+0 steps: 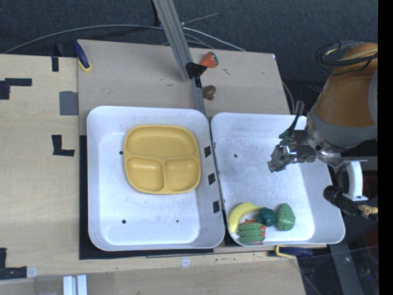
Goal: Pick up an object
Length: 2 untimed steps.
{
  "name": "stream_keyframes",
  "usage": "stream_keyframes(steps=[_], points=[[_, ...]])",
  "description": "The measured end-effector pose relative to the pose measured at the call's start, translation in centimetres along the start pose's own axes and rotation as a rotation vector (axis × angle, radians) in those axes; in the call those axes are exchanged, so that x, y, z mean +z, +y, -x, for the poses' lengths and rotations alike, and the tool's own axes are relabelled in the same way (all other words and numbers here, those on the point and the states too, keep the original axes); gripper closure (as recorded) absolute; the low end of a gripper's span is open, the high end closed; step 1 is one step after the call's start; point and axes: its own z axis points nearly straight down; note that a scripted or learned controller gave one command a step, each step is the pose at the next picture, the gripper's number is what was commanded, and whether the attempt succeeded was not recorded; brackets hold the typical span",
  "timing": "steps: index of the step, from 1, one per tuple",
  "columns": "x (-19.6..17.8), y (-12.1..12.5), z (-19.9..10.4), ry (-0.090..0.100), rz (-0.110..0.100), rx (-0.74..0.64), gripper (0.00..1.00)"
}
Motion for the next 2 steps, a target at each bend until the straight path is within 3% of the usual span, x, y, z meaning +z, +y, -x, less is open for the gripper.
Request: stream_keyframes(steps=[2], points=[[1.5,-0.2,-10.4,-0.001,-0.003,0.001,1.00]])
